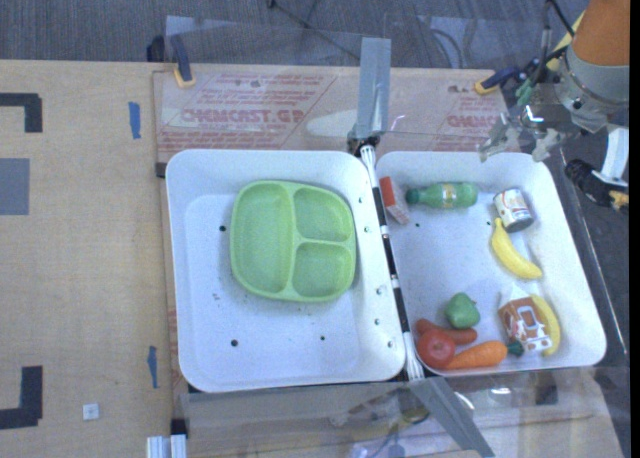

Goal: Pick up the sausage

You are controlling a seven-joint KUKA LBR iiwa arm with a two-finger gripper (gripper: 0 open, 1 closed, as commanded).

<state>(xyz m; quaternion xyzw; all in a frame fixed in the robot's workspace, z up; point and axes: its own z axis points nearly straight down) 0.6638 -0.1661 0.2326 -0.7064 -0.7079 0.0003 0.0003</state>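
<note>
My pincer (520, 136) hovers at the right bin's (440, 246) one o'clock corner, fingers apart, nothing between them. Sausage (391, 200) lies at the bin's ten o'clock edge, just beside the green bottle (441, 195). Well apart from me.

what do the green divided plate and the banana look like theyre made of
Green divided plate: likely moulded plastic, one even matte colour with soft rounded dividers. Banana: probably a plastic toy, uniformly bright yellow with a smooth skin; too small to be sure.
</note>
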